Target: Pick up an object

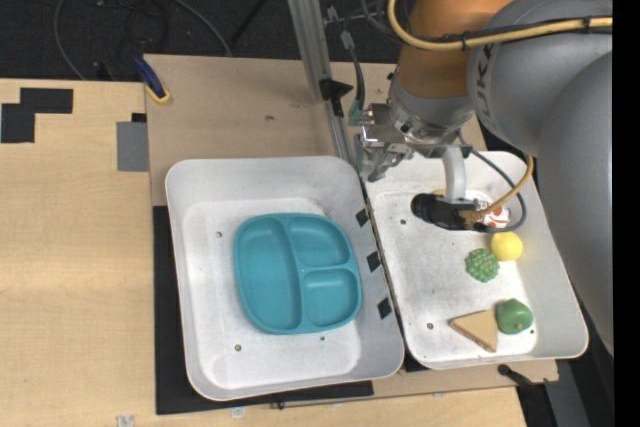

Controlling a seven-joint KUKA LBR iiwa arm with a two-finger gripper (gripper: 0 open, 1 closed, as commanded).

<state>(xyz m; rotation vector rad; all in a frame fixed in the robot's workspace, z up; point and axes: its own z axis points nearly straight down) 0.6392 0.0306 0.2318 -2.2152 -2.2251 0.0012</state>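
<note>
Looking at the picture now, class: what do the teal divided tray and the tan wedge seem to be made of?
Teal divided tray: probably moulded plastic; one even colour, smooth, rounded compartment ridges, soft sheen.
Tan wedge: possibly wood or matte plastic; flat faces, dull finish.

Teal tray [297, 272] smooth plastic (slight sheen); bench [60, 245] pale matt wood.

I count two white bins: the left bin [190, 215] and the right bin [420, 315]. One teal divided plate [296, 272] lies in the left one, with three compartments. In the right bin I count four small things: one yellow ball [507, 246], one knobbly green ball [482, 264], one green apple-like piece [514, 316] and one tan wedge [476, 328].
</note>
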